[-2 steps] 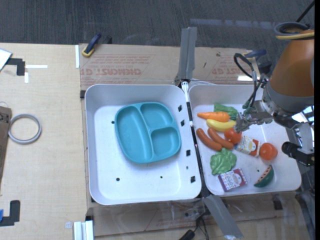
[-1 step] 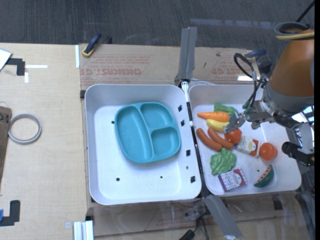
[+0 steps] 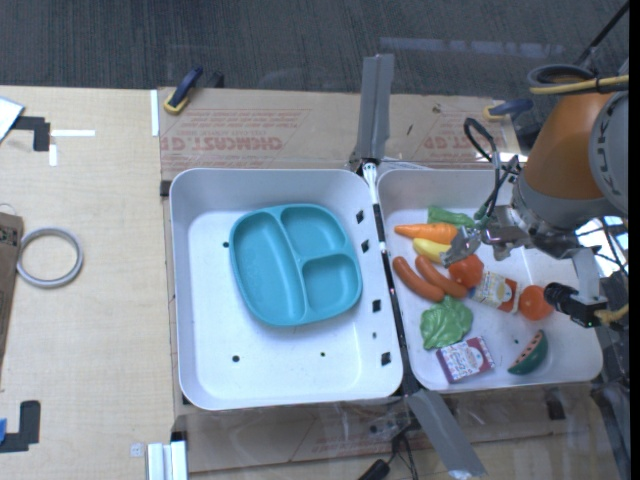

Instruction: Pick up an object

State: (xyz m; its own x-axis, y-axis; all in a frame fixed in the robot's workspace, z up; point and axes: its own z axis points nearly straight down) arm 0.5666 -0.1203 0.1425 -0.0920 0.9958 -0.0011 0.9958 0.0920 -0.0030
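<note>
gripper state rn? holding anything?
Gripper: low in the right bin, over the toy food by the red tomato. Open or closed, and whether it holds anything, cannot be told.

A roll of tape (image 3: 46,256) lay at the frame's left on the worktop (image 3: 90,368); a blue-and-yellow clamp (image 3: 184,88) sat near the upper middle-left.
</note>
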